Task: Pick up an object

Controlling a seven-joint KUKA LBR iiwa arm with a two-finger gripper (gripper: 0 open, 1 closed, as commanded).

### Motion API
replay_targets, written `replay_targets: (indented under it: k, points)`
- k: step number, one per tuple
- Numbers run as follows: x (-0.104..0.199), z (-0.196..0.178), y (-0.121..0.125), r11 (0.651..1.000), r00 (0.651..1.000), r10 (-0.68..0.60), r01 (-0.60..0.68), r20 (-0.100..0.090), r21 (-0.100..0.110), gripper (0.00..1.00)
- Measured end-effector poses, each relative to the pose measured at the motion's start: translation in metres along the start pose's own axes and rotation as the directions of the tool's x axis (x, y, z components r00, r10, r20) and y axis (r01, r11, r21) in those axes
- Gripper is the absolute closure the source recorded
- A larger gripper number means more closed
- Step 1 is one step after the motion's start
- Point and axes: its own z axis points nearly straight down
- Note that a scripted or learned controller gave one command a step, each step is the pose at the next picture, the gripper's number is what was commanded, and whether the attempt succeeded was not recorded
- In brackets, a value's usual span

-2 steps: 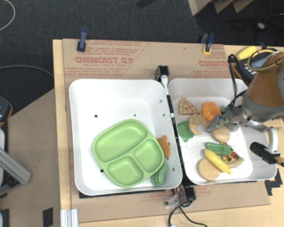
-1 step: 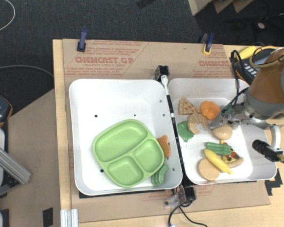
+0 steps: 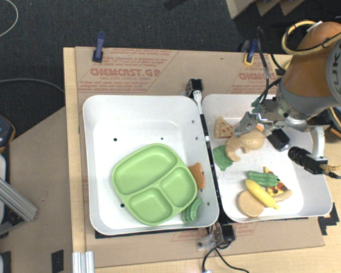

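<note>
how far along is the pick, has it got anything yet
Done: the arm has reached into the right bin and the gripper sits low over the tan mushroom-shaped toy. In hand: nothing visibly held between the fingers. Left: close on an object and lift it. The banana and green tray lie untouched.

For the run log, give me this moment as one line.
arm: over right bin | gripper: above tan bread-like toy, grasp unconfirmed | left bin: green divided tray | lifted: nothing
</note>
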Motion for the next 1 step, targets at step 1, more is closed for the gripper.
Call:
replay_targets:
  k: [1]
  points:
    - [0.0917, 0.0032, -0.0181, 1.0, 1.0, -0.001, 0.001, -0.004, 0.013, 1.0]
